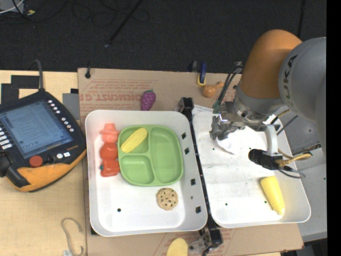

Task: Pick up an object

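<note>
On the bench, a control tablet (34, 129) lies at 9 o'clock of the left bin (106, 217). In that bin a red toy (108, 151) sits at 9 o'clock, just beside a green plate (160, 161) with a corn cob (133, 139) in its 10 o'clock compartment. A cookie (167, 199) lies at 6 o'clock of the plate. The pincer (218, 134) hangs over the right bin's (240, 196) 11 o'clock corner; whether it is open or closed I cannot tell. A yellow cob (273, 194) lies well apart at 4 o'clock, white bin floor between them.
</note>
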You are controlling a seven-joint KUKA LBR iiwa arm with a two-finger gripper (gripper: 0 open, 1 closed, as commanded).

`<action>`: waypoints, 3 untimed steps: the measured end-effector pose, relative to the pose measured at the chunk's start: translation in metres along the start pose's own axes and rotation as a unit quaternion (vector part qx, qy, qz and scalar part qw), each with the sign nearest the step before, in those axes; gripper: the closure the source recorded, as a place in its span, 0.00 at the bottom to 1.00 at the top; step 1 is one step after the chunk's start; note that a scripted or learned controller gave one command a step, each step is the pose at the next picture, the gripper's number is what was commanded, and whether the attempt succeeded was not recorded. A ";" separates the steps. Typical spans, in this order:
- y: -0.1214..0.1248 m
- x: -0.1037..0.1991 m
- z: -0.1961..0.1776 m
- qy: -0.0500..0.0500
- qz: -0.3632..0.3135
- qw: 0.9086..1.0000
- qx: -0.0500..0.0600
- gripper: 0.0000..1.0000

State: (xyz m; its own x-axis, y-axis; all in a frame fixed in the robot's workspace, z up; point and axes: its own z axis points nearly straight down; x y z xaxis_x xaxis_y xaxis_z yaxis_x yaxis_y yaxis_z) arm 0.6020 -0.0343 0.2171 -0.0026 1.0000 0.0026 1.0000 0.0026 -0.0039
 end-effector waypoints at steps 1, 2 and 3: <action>0.006 0.011 -0.020 -0.001 0.001 1.000 -0.002 1.00; 0.011 0.007 -0.006 -0.001 0.001 1.000 0.000 1.00; 0.006 0.016 -0.019 -0.001 0.001 1.000 -0.001 1.00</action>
State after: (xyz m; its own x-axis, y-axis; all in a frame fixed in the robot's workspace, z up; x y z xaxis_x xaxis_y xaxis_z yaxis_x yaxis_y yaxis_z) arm 0.6083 -0.0185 0.2359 -0.0001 1.0000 0.0008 1.0000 0.0001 -0.0016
